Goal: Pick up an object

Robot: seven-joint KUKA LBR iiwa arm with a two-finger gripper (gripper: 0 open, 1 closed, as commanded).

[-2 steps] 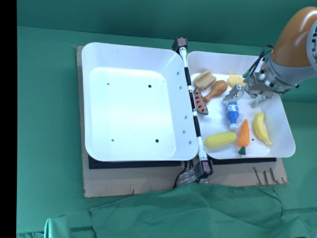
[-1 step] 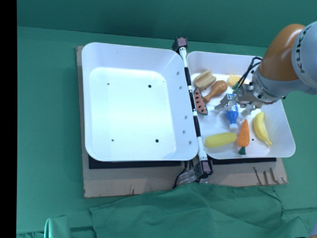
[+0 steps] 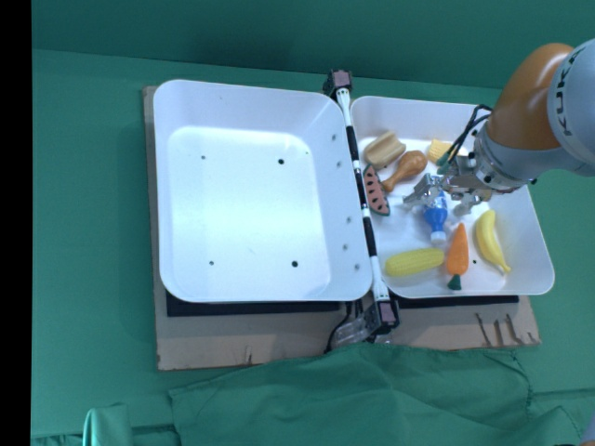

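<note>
The arm (image 3: 544, 110) reached in from the right edge and hung its gripper (image 3: 444, 191) over the right bin (image 3: 530, 282), centre-right of the frame. The fingers looked spread, with nothing between them. Directly under the tips lay a small blue bottle (image 3: 435, 219), the likeliest target. Trouble all round, though: the drumstick (image 3: 406, 168) sat just up-left, the carrot (image 3: 457, 254) just right and below, the corn (image 3: 415, 262) below, the banana (image 3: 490, 240) further right. A slightly off descent might have clipped the carrot or nudged the bottle sideways, and a smooth, rounded bottle could well have squirted out of a closing pinch. The hot dog (image 3: 384, 146) and melon slice (image 3: 376, 192) lay nearer the divider. The left bin (image 3: 177, 110) sat apart, centre-left.
</note>
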